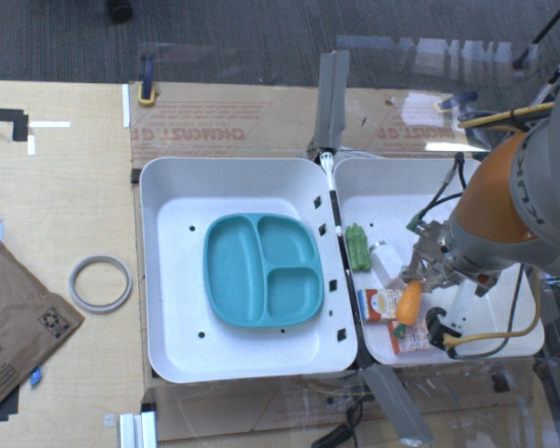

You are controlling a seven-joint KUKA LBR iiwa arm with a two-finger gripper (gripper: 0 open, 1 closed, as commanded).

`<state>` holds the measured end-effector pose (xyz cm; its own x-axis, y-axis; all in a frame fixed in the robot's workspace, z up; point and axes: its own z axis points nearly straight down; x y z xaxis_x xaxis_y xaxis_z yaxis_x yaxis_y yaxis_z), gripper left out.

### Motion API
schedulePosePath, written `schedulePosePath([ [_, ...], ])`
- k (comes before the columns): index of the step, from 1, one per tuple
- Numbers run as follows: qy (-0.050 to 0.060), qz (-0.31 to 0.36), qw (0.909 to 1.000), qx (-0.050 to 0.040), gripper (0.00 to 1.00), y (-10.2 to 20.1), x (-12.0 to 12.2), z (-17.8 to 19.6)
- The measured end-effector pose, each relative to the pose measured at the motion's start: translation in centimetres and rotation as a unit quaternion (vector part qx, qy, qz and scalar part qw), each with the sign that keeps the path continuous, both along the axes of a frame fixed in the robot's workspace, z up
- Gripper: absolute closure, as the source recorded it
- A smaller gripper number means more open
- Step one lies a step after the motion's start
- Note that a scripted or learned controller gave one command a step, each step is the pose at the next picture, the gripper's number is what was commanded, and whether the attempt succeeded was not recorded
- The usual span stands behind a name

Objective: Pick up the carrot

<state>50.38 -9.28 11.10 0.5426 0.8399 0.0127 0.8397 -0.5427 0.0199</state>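
You have two white bins side by side, split by a dark divider [336,241]; the left bin [168,278] carries a teal compartment plate [263,269] with bare floor all round it; the right bin [392,189] is tighter, its free floor lying toward the far wall. The arm [504,194] reaches in from the right, orange band bent low over the right bin, cables looping beside it; the gripper [420,273] points down toward the bin's near half; whether it is clenched or released you cannot tell. The carrot [409,301] is small, orange, roughly upright, just beneath the gripper; it overlaps a red-and-white packet [383,304]; a green item [357,247] lies near the divider.
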Motion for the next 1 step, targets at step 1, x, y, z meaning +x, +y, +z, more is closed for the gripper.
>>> schedulePosePath([
  [1,0.013,0.156,0.9876,-0.0026,1.0,5.43,6.77,7.98],
])
